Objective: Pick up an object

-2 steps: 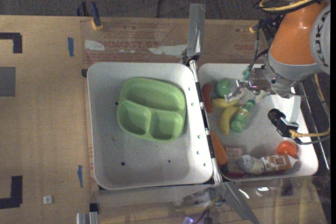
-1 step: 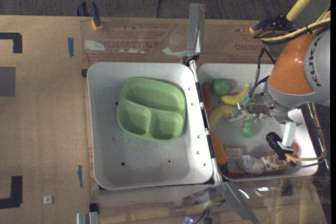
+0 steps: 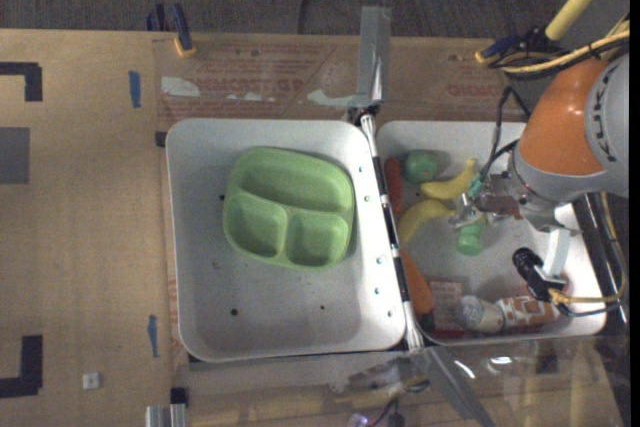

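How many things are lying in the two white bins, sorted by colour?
Green: 3, the tray in the left bin, a ball and a small piece in the right bin
Yellow: 1, the banana
Orange: 2, the carrot and a long piece
Brown and white: 1, the bottle
Total: 7

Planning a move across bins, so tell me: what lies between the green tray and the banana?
In the camera view, between the green tray and the banana lie the bins' adjoining rims and a carrot.

I can't see the gripper point(image 3: 478, 206) fingers well, arm point(image 3: 580, 140) cut off at right, bottle point(image 3: 505, 313) label too blurry.
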You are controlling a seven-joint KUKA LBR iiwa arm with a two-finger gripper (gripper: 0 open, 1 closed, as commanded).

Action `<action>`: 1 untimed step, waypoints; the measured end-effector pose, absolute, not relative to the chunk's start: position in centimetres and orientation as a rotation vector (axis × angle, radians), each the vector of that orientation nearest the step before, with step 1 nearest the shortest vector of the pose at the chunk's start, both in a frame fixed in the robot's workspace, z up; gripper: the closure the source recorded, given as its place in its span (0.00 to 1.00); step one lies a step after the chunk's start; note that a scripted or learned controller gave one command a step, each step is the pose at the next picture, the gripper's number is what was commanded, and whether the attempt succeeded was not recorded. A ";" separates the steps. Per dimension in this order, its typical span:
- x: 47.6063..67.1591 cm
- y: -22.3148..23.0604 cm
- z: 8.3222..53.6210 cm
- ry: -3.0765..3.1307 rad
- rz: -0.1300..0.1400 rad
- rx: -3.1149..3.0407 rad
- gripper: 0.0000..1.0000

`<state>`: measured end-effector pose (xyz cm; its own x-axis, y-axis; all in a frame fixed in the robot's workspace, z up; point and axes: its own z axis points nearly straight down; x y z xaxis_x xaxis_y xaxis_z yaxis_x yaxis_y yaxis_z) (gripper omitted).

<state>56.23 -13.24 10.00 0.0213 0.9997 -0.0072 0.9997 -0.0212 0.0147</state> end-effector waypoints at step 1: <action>51.5 -7.6 18.4 2.350 0.001 2.084 1.00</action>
<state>51.47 -7.62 18.43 -0.1196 0.9928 0.0001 0.9928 0.1196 0.0005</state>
